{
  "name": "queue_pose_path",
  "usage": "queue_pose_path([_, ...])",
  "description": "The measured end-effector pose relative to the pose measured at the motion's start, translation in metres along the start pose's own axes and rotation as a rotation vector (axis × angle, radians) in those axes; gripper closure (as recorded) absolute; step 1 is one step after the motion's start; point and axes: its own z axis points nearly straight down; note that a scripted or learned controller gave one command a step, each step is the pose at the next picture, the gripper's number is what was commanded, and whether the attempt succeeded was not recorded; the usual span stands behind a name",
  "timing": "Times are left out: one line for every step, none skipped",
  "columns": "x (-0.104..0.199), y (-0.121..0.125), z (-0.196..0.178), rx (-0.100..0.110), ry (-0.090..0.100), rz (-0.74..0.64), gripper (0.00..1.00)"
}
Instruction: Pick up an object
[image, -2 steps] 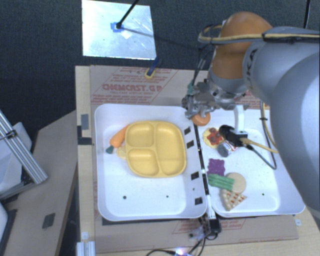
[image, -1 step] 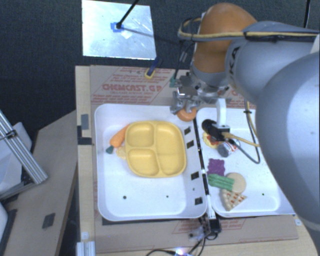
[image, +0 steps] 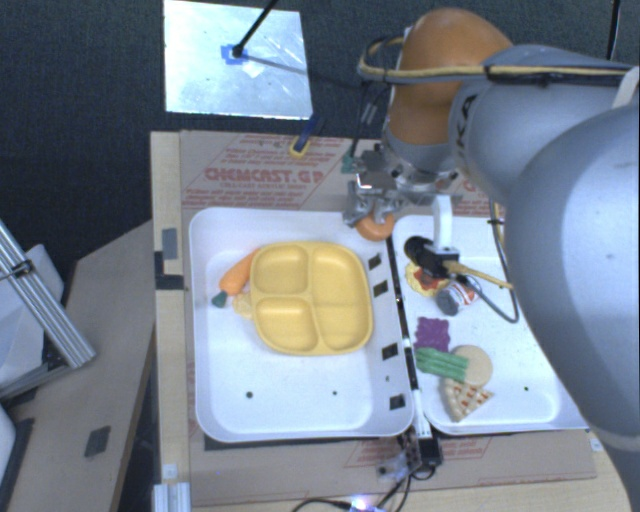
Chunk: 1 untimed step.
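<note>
Orange object, rounded and possibly toy food, lies directly under the gripper at the far rim where the left bin meets the right bin, so the arm appears positioned for a descent onto it; whether the fingers are spread or closed, or touch the piece, cannot be determined because the wrist hardware covers them. Well toward the camera from the fingers lie the yellow divided tray, a carrot and the clustered toy foods, whose identities are partly unclear, and the grey arm cuts off the right bin's far side.
</note>
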Motion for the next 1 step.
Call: queue_pose_path([0.0170,-0.0097,-0.0073,0.001,0.001,-0.003,1.00])
